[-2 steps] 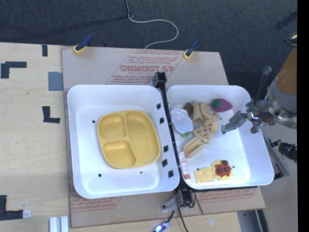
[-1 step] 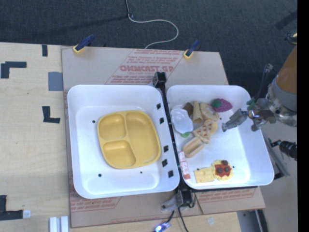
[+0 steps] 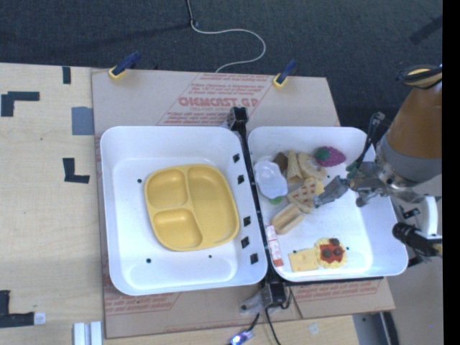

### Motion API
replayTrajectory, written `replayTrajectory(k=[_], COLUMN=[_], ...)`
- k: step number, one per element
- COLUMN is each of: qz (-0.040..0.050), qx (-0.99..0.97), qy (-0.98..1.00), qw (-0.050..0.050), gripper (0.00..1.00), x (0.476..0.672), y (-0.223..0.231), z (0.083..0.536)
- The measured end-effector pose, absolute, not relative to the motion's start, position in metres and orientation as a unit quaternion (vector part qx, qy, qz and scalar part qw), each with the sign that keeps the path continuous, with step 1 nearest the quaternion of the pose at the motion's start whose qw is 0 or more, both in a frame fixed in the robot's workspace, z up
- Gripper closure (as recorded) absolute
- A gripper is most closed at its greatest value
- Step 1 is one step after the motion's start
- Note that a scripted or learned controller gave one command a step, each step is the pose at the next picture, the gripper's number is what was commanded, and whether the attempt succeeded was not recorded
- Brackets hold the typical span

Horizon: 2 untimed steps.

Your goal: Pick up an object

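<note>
The right bin (image 3: 374, 228) holds a cluster of toy foods. Among them are a tan waffle piece (image 3: 310, 190), a bread roll (image 3: 287, 219), beige pieces (image 3: 297, 163), a magenta fruit with a green tip (image 3: 329, 155) and a crumpled clear plastic item (image 3: 271, 179). Near the bin's front wall lies a yellow slab with a red-topped piece (image 3: 320, 254). My gripper (image 3: 332, 192) reaches in from the right, low over the bin. Its tip is right next to the waffle piece on that piece's right side. Nothing shows in its grasp.
The left bin (image 3: 122, 192) holds a yellow divided plate (image 3: 191, 207). A black divider with clips (image 3: 248, 192) runs between the bins. A small red-and-white packet (image 3: 272, 241) lies by the right bin's left wall. The arm's grey wrist (image 3: 402, 157) hangs over that bin's right rim.
</note>
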<state>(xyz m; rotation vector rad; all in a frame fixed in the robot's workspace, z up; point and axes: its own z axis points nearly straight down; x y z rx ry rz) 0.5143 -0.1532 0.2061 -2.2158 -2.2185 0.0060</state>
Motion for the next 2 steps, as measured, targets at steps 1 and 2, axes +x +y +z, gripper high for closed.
replayTrajectory(k=[1, 2], qz=[0.002, 0.002], qx=[-0.706, -0.707], qy=[-0.708, -0.708], qw=[0.003, 0.003], gripper=[0.0, 0.0], x=[0.523, 0.524], y=[-0.152, -0.153], z=[0.148, 0.104])
